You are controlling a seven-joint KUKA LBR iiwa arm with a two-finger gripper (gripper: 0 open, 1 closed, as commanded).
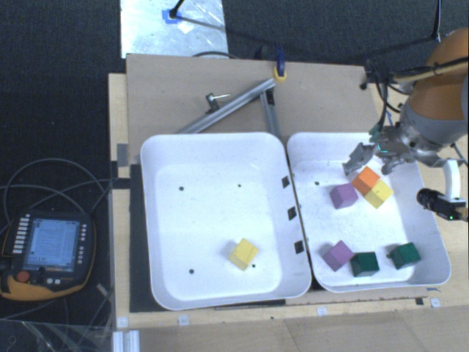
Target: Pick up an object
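Where pincer [372, 160] hovers — orange block [366, 179] just below, untouched.

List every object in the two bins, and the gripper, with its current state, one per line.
Gripper: above the right bin, near the orange cube, holding nothing.
Orange cube: resting, touching the right-bin yellow cube.
Upper purple cube: resting, free.
Lower purple cube: resting beside a green cube.
Far green cube: resting, free.
Left-bin yellow cube: resting alone.
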